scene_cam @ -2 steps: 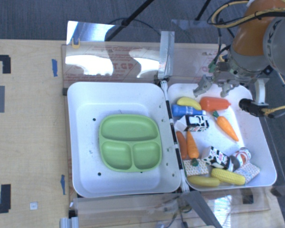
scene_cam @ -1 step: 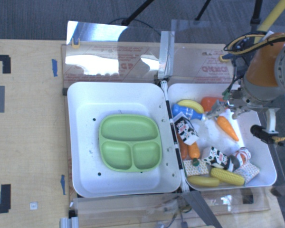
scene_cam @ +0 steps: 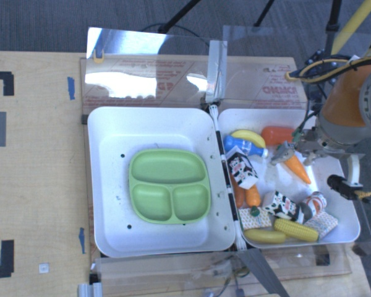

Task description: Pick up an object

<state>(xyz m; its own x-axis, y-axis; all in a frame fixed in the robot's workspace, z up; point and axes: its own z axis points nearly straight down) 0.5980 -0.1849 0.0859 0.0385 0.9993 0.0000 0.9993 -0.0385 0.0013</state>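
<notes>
Claw (scene_cam: 289,154): over the right bin (scene_cam: 352,226), toward its back.
Carrot (scene_cam: 297,167): directly at the claw, touching it.
Banana (scene_cam: 248,138): left of claw.
Corn (scene_cam: 296,229): in front of claw.
Plate (scene_cam: 169,185): far left of claw, in left bin (scene_cam: 105,141).

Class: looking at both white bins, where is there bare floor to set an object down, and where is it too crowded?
Free: left bin floor around the green divided plate, especially its back strip. Crowded: right bin, with bananas, carrot and corn packed under the gripper.
</notes>
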